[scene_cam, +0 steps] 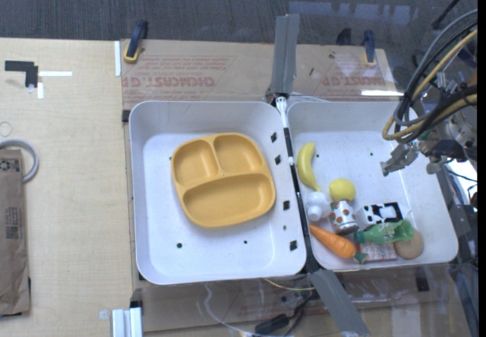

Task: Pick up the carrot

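Cardboard behind both bins reads mirrored "CHEMCUT"; carrot lies bottom-right.

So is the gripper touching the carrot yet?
Apart. The camera view shows the gripper up near the right bin's far side, with bare white bin floor between it and the carrot at the near edge.

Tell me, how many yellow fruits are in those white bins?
2, both in the right bin: a banana along its left wall and a lemon just right of it. The pile below could hide more.
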Robot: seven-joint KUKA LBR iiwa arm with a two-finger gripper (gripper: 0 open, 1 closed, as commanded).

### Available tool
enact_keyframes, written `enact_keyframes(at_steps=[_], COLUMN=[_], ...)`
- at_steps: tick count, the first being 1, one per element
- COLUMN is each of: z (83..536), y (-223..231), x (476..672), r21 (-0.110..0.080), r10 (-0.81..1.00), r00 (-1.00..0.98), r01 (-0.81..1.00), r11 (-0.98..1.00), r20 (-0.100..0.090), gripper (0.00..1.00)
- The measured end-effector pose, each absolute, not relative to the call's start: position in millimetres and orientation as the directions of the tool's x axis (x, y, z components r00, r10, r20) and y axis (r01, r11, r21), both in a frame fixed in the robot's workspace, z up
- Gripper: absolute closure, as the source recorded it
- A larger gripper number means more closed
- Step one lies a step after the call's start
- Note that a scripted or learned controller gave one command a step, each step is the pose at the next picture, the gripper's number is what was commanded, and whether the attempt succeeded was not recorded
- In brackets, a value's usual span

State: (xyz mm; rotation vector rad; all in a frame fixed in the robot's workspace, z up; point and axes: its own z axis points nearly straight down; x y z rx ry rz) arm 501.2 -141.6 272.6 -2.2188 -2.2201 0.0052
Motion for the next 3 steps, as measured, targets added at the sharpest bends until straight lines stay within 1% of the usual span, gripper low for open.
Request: enact_keyframes(at_steps=[1,2,3], z=[220.8,306.1,440.4], y=[-209.4,-222.1,-222.0], x=[477.7,501.7,479.7], r21=[-0.004,-0.002,-0.003], r10=[0.997,0.975,0.907], r00=[-0.082,-0.223,-0.421], r01=[0.997,0.975,0.907], r11=[0.082,0.223,0.421], r20=[0.0,0.0,-0.001], gripper=[0.0,0.0,0.0])
